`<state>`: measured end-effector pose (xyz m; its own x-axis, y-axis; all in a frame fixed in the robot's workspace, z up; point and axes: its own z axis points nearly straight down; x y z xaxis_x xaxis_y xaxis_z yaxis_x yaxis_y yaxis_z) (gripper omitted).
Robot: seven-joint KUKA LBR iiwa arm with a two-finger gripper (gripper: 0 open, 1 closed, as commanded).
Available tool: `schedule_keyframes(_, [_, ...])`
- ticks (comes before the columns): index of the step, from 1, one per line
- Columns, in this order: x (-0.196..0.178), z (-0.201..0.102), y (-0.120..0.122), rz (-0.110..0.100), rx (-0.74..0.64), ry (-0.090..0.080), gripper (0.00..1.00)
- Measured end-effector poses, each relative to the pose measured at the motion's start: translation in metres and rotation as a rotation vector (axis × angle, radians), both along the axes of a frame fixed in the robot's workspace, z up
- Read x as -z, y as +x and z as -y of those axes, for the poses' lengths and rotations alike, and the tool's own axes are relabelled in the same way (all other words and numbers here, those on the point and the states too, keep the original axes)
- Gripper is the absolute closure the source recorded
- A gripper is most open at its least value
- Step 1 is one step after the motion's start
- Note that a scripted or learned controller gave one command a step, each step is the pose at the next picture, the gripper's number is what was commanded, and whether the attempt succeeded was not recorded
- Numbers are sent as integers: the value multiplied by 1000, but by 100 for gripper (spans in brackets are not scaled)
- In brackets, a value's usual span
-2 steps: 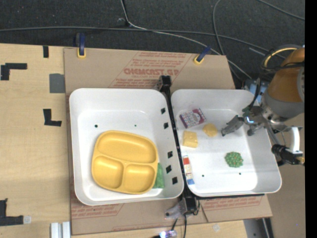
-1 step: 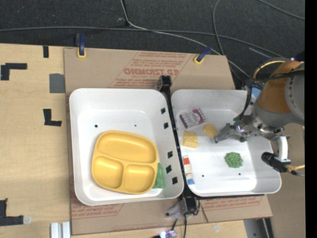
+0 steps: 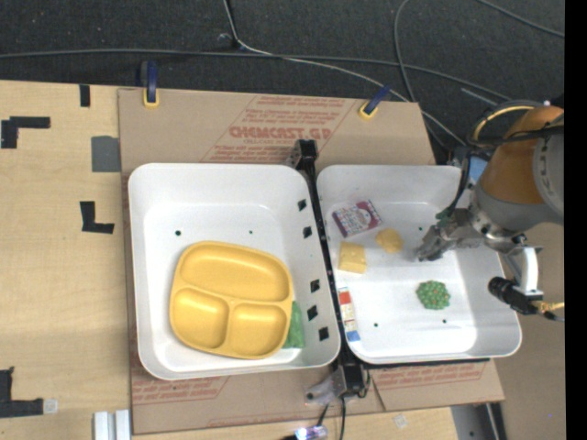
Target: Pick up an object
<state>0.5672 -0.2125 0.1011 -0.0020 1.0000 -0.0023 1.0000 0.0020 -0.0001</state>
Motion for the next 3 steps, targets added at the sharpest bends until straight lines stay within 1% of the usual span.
schedule_keyframes(1, [-55, 10, -1, 4, 1, 1, 100])
schedule_keyframes(2, [-99, 11, -5, 3, 1, 1, 100])
schedule_keyframes(3, [-99, 11, -4, 0, 1, 2, 100])
